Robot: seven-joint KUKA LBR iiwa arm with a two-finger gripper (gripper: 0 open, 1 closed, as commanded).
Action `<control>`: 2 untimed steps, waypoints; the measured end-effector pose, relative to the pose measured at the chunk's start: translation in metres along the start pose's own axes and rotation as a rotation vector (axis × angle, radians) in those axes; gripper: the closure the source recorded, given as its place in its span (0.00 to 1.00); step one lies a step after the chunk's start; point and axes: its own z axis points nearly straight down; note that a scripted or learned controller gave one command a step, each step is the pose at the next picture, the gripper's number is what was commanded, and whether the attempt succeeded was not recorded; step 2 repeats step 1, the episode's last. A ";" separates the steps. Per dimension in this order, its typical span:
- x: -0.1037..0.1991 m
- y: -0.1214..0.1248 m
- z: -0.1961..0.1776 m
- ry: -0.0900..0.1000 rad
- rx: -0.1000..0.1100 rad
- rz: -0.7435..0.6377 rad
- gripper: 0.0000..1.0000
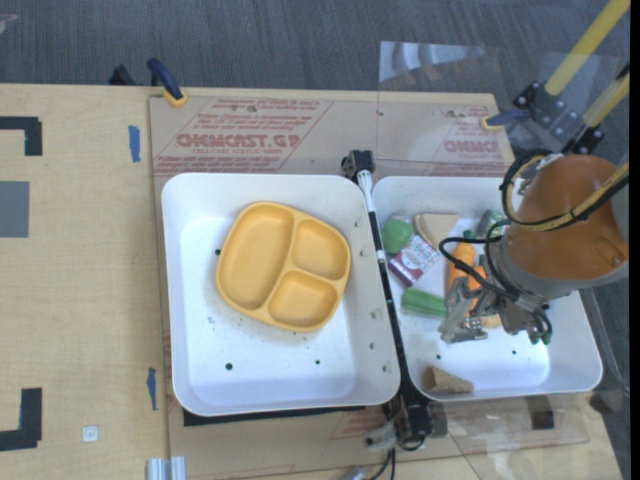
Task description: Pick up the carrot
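The camera view looks down on a worktop [80, 268] with two white bins side by side. The left bin [200, 368] sits in the middle of the frame and holds a yellow plate [283, 265] with three compartments, lying in the bin's upper half.

The right bin [575, 358] is at the right of the frame. The arm [565, 218] reaches in from the right, its orange band over the bin's upper right part. The gripper [465, 318] is down inside this bin, near its middle; whether it is apart or together cannot be told from here.

The carrot [463, 268] lies in the right bin, just above the gripper and partly covered by the arm's cables; it seems to touch the gripper body, but nothing shows it between the fingers. To its left lie a purple packet [413, 260], a round green item [397, 233] above that, and a long green item [423, 302] below it. A pale wedge [436, 228] lies near the bin's upper edge, and a tan piece [448, 379] lies near its lower edge.

Under both bins is a cardboard sheet [250, 133] with red print, reaching toward the top of the frame.
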 end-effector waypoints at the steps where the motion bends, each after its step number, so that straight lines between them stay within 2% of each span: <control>1: -0.078 -0.009 0.027 0.005 0.001 0.070 1.00; 2: -0.078 -0.009 0.027 0.005 0.001 0.070 1.00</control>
